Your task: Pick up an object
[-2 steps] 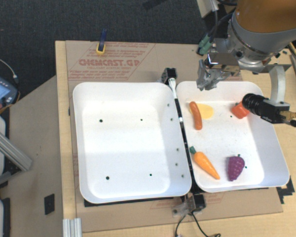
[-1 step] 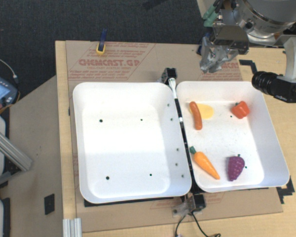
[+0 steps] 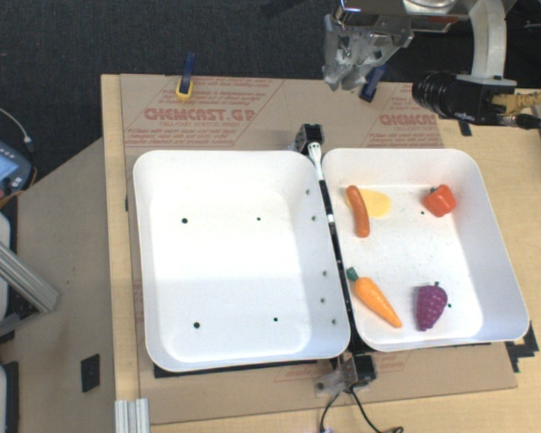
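From my console this reads as a robotics lab: two white bins (image 3: 225, 350) clamped side by side on a cardboard sheet (image 3: 252, 106) over the tabletop (image 3: 63, 269), toy plastic food (image 3: 377, 300) as test pieces, cabling (image 3: 361, 413), aluminium framing (image 3: 18, 273) at left.

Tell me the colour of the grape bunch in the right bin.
Purple: the grape bunch lies near the right bin's front edge, shown best in the camera view.
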